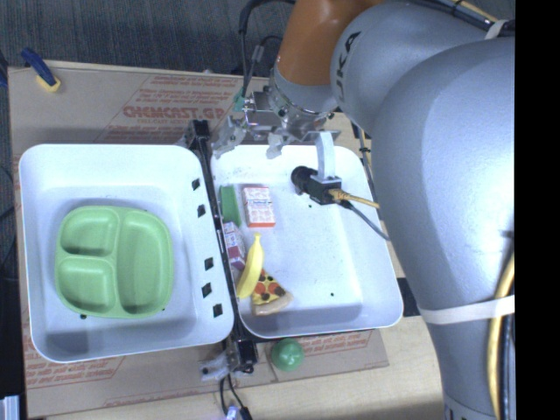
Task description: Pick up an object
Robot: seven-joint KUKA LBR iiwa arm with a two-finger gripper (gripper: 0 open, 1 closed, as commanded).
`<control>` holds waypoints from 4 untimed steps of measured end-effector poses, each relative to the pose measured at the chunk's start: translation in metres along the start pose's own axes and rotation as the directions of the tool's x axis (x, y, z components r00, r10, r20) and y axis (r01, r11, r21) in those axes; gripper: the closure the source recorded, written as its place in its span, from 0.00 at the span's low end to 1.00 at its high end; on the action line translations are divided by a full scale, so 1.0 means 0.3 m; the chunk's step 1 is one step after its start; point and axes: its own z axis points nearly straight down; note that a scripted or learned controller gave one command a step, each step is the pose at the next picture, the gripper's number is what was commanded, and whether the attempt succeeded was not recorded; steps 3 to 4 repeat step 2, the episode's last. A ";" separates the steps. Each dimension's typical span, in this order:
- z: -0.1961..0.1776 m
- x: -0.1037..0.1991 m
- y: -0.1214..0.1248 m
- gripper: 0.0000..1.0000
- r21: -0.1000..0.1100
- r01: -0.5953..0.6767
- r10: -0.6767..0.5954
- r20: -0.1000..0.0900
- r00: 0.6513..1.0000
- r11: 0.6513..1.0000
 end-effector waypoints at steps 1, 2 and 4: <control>0.000 0.000 0.000 0.00 0.000 0.000 0.000 0.000 1.000 1.000; 0.000 0.000 0.000 0.00 0.000 0.000 0.000 0.000 1.000 1.000; 0.000 0.000 0.000 0.00 0.000 0.000 0.000 0.000 1.000 1.000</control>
